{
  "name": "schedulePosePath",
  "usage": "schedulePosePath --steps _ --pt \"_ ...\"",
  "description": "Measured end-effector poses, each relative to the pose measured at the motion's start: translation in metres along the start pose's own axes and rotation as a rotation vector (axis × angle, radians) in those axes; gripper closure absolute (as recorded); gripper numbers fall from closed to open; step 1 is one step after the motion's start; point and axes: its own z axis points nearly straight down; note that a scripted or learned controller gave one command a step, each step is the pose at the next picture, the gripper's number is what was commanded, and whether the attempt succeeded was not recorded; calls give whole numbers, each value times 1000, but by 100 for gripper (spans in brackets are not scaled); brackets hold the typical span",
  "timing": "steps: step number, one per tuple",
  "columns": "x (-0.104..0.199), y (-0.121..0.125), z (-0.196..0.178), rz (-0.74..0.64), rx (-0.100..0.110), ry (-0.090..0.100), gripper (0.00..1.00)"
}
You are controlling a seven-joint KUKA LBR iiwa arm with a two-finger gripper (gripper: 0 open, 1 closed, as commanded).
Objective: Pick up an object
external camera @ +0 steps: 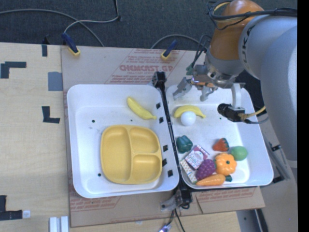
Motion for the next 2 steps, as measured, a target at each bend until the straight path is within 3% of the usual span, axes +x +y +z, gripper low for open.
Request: schedulePosePath --steps 1,2 --pt "-76 4 55 1 1 0 0" --pt "-89 -71 94 0 2 2 0"
